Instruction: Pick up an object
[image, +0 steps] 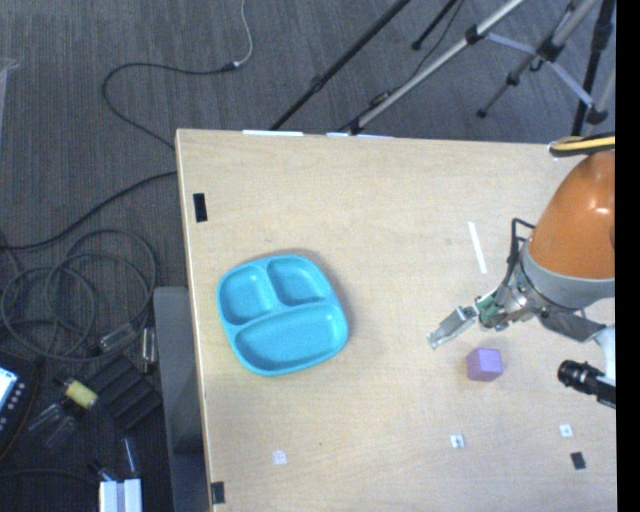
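Observation:
A small purple cube rests on the light wooden tabletop at the right. My gripper points left and down just above and to the left of the cube, a short gap away from it, with nothing seen in it. Behind the gripper rises the arm's orange band. A blue three-compartment plate lies at the left of the table, far from the gripper, with nothing in its compartments.
A thin white strip lies on the table above the gripper. A black part juts in at the right, near the cube. Small marker tags dot the front. Cables and tripod legs cover the floor beyond the table's left and far edges.

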